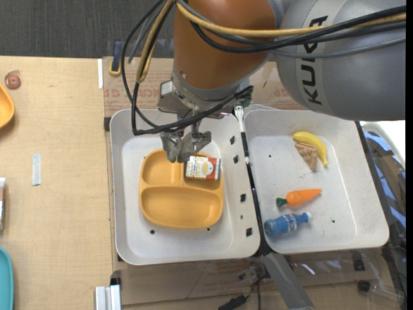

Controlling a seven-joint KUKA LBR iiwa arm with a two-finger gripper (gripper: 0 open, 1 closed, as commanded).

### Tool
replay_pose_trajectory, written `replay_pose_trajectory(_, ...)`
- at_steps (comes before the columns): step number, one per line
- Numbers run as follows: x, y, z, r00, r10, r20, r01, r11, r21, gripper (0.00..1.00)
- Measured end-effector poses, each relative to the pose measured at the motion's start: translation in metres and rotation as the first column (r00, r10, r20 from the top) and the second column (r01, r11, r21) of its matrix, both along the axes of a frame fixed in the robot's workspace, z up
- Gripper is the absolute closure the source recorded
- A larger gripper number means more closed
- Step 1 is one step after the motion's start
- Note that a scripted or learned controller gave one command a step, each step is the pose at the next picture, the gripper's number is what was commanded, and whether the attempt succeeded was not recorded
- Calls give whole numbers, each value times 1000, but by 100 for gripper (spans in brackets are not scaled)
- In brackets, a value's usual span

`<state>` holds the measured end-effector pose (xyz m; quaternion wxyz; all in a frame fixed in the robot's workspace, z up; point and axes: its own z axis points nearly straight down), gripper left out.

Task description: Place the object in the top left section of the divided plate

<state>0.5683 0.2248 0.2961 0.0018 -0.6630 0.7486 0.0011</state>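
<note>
A yellow divided plate (169, 206) lies in the left bin (129, 237). A small juice carton (202, 167), white and orange with a red end, lies on its side at the plate's upper right part, over the rim there. My gripper (186, 152) hangs over the plate's top edge, just left of and above the carton. Its fingers (173, 148) look open, and the carton lies beside them rather than between them. The plate's upper left section sits under the left finger.
The right bin (361, 237) holds a banana (314, 143), a tan wedge (308, 155), a carrot (302, 197) and a small blue bottle (288, 223). An orange bowl (4, 108) and a teal dish (4, 283) sit at the bench's left edge.
</note>
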Motion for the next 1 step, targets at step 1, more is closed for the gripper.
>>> replay_pose_trajectory(1, -67, -8, -47, 1000, 24, -2, -24, 1000, -2, 100)
